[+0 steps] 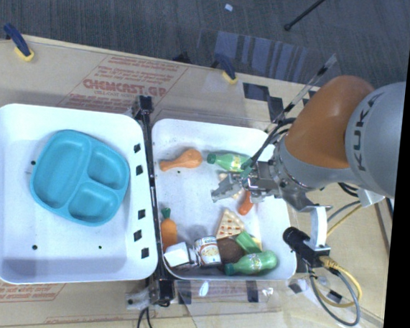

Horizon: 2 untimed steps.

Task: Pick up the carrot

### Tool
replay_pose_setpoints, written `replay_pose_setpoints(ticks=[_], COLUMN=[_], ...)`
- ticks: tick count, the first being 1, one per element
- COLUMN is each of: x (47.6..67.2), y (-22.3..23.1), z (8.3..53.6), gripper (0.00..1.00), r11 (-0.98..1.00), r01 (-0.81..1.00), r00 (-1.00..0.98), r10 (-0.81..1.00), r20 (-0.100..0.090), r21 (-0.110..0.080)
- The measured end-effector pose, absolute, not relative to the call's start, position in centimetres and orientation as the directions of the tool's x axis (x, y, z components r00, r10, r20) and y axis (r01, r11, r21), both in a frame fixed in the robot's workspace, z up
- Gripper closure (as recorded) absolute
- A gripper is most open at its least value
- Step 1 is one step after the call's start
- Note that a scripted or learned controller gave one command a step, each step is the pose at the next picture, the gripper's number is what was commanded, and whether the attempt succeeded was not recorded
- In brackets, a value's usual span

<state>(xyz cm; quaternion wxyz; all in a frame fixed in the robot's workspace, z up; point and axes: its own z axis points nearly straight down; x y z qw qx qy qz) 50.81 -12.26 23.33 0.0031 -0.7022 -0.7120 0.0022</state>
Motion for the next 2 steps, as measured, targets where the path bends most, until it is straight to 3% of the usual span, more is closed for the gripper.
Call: replay_pose_setpoints(ticks=[1,2], x=[55.1,65.4], y=[-10.4,-11.3], z=[9.6,13.4], gripper=[0.00,0.00], r11=[-0.137,-0.194], r01=[0.990,0.981], r00=[0.137,0.194], r10=[0.991,0.981], r20=[0.001,0.002], r21=[-0.019,-0.001])
